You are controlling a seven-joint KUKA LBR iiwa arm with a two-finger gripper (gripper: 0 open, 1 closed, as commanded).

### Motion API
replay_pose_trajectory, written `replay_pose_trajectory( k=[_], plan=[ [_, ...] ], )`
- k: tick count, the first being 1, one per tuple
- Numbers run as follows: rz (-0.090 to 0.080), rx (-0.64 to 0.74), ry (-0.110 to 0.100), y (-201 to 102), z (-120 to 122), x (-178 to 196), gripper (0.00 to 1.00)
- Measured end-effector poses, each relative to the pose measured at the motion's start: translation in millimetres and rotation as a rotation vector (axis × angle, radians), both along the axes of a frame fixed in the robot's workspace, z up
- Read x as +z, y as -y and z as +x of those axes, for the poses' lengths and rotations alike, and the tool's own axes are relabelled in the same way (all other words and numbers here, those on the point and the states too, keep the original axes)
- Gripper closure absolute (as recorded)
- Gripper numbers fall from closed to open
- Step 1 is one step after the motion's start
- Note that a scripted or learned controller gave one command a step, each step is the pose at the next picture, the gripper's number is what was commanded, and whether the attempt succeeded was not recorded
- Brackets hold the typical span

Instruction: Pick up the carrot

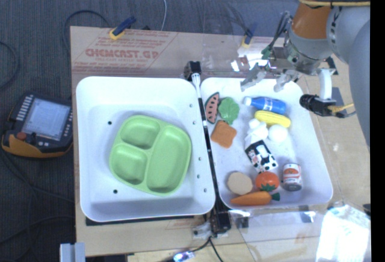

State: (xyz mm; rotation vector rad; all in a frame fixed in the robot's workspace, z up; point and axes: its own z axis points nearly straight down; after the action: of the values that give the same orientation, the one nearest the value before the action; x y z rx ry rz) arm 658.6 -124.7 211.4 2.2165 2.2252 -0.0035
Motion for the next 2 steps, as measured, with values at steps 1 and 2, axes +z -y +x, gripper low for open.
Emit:
replay_pose_trajectory(
  k=[1,2],
  plan=[
    [0.005,-0.040,-0.003,-146,-51,-29,0.00],
    [0.000,0.236,-0.002,-70,-91,-27,0.00]
  ],
)
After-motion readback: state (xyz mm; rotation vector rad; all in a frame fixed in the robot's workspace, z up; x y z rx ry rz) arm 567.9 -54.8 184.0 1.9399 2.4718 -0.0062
